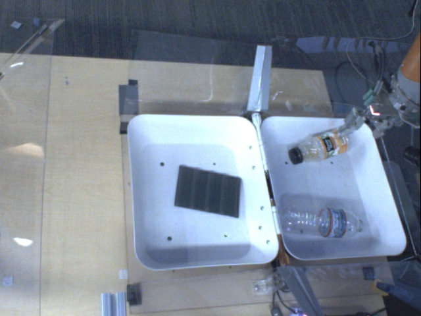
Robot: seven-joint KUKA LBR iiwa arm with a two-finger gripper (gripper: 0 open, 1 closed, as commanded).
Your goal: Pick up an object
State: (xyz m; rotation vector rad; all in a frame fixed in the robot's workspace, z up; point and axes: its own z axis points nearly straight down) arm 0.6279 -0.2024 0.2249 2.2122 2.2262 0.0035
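- A clear water bottle lies on its side in the right bin, at the near end.
- Beyond it, a small amber-labelled bottle lies tilted at the far end.
- At that bottle's far tip, the gripper appears to pinch its base; a square, firm hold before lifting should guard against slipping.
- Left of the right bin, a dark ribbed mat lies in the other bin.

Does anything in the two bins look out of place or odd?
Both bottles in the right bin lie on their sides: the black-capped bottle by the gripper, and the clear bottle, apparently empty. Nothing looks spilled.
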